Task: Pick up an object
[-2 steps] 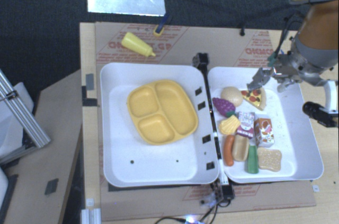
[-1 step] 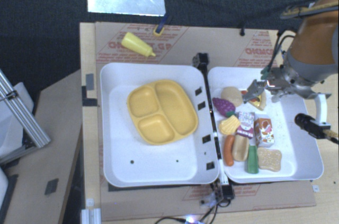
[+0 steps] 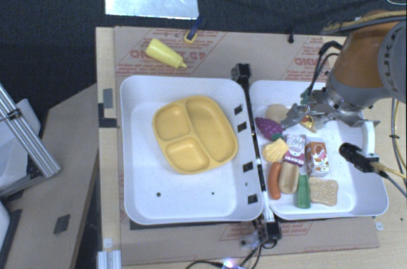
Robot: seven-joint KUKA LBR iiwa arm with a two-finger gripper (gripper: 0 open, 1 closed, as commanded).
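The right bin [image 3: 365, 188] holds several toy foods: a purple eggplant [image 3: 268, 128], a tan round piece [image 3: 276, 112], a yellow ridged chip [image 3: 276, 151], a small printed packet [image 3: 296, 145], a red-and-white carton [image 3: 317, 158], an orange carrot [image 3: 274, 180], a beige roll [image 3: 289, 177], a green bottle [image 3: 303, 192] and a toast slice [image 3: 324, 192]. My gripper [image 3: 304, 116] hangs low over the bin's back part, just right of the tan piece and above the packet. A small yellow bit shows by the fingers [image 3: 294, 115].
The left bin [image 3: 137, 153] holds a yellow three-section plate [image 3: 194, 133]. A yellow squeeze bottle [image 3: 165, 53] lies on the cardboard behind the bins. A black clip rail [image 3: 249, 134] runs between the bins. The grey and orange arm [image 3: 369, 64] covers the back right corner.
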